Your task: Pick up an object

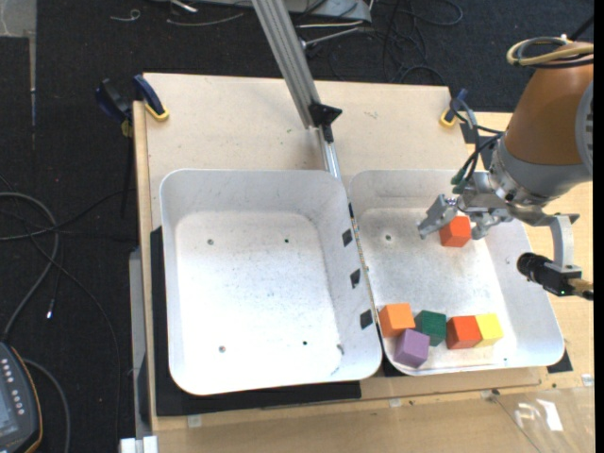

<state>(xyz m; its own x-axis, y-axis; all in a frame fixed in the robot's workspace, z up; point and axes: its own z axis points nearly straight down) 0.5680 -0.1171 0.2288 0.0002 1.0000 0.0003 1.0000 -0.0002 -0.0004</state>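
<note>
An orange block (pixel 455 232) sits between the fingers (pixel 433 218) of the gripper (pixel 460 219), over the far part of the right bin (pixel 528 347). Along that bin's near edge lie five more blocks close together: orange (pixel 396 318), purple (pixel 411 346), green (pixel 431 325), red-orange (pixel 463 331) and yellow (pixel 489 327).

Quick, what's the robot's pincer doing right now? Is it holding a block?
Pincer: closed on the orange-red block, which sits between its fingers above the right bin.
</note>
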